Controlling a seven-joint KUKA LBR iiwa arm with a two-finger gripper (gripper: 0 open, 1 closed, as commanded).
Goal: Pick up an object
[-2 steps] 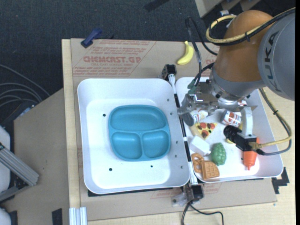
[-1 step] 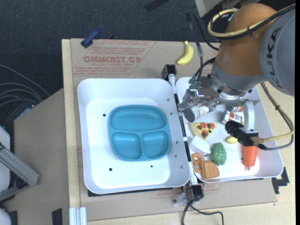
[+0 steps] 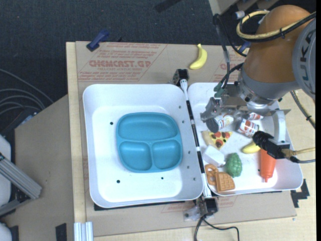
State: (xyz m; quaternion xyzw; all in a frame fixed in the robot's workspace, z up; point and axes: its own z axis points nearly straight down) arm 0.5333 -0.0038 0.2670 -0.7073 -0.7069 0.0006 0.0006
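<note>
Jaws [image 3: 216, 118] low among pizza slice [image 3: 219, 139], can [image 3: 247, 125], banana [image 3: 251, 147].

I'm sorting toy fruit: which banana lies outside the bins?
The banana on the brown board beyond the right bin. The other banana lies inside that bin, beside the carrot.

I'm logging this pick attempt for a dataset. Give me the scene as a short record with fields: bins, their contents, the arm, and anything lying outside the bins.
left bin: holds a blue divided tray
right bin: holds toy food, including a carrot, broccoli, waffle, pizza slice and a small banana
arm: reaches in from the right, gripper low over the right bin's far part
gripper fingers: state unclear from this view
outside bins: yellow banana and a blue object on the bench board
</note>
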